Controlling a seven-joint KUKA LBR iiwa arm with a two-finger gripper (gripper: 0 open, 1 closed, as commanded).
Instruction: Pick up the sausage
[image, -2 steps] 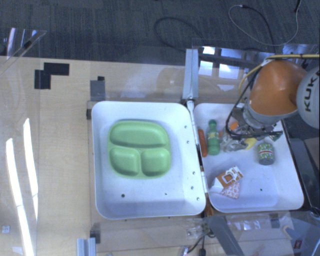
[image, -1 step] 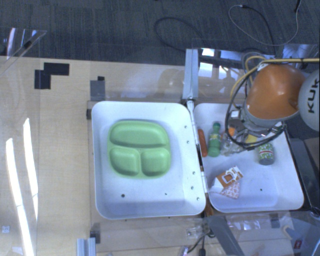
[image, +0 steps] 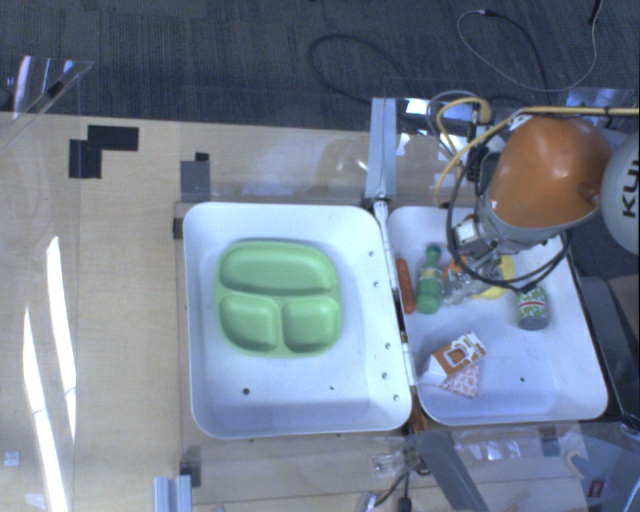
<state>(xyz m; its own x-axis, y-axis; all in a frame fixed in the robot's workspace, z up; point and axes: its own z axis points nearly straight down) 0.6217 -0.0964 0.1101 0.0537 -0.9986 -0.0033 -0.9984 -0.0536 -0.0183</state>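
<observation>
The sausage (image: 403, 284) lies lengthwise tight against the left wall of the right bin (image: 560, 400), just beside a green bottle (image: 429, 281), while the gripper (image: 462, 283) sits low on the bottle's other side, near the yellow item (image: 497, 280), and whether it is released or clenched I cannot tell. A clean pick probably means shifting toward that left wall and descending centred over the sausage. One jaw should slip between sausage and bottle, since the wall leaves little room on the outer side.
</observation>
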